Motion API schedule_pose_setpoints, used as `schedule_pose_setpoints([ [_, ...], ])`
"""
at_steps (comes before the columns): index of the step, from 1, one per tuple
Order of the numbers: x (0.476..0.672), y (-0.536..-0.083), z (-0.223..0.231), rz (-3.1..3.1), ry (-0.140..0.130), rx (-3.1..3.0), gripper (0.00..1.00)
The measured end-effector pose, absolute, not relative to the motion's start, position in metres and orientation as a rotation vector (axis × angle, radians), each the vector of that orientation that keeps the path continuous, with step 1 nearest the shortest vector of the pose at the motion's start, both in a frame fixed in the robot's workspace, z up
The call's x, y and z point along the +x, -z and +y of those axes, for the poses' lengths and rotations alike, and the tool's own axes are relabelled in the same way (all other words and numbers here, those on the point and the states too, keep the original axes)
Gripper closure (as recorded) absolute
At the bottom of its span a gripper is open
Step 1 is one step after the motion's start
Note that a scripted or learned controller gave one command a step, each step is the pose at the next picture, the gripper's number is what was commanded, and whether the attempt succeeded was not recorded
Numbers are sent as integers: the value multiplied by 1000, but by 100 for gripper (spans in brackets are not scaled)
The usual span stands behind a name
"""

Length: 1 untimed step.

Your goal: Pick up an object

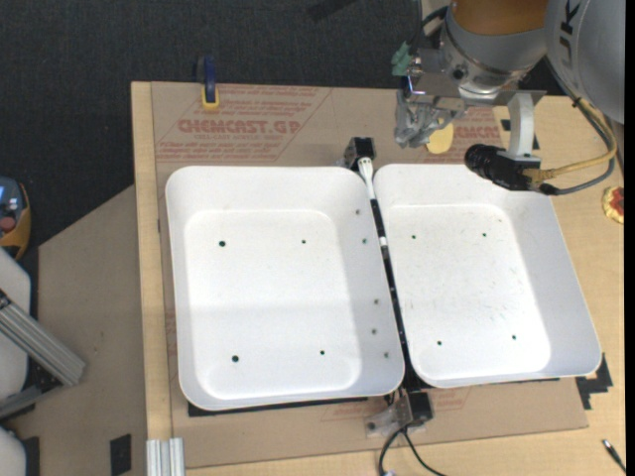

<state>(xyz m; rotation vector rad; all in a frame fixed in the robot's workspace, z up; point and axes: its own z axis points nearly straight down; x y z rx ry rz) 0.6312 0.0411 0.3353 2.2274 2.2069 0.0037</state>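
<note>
While the arm (516,8) reaches in from the right of the camera view, its gripper (417,135) hangs beyond the far rim of the view-right bin (556,266), over the cardboard sheet (248,117) and not over either bin floor.

Gripper state: cannot tell. The tip is a small grey cluster seen at a slant, and no gap or closure can be made out.

Task object: a small pale yellow object (441,139) sits just beside the gripper tip, on its view-right side, close to the far rim of the view-right bin. Cannot tell whether it touches the gripper or rests on the cardboard.

Bins: the view-left bin (189,266) and the view-right bin lie side by side, inner rims touching. Each floor shows small dark dots, and the view-right floor also carries faint grey specks.

Fixtures: a black clip (358,152) sits at the far end of the seam between the bins, with a dark strip running down the seam. A blue and yellow clamp (207,80) grips the far edge of the cardboard, which bears red print. A cable (402,444) leaves the bench at the near end of the seam.
</note>
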Motion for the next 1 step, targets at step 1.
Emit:
schedule_pose_setpoints([
  [1, 636, -372, -69, 2211, -4, 2222, 100],
])
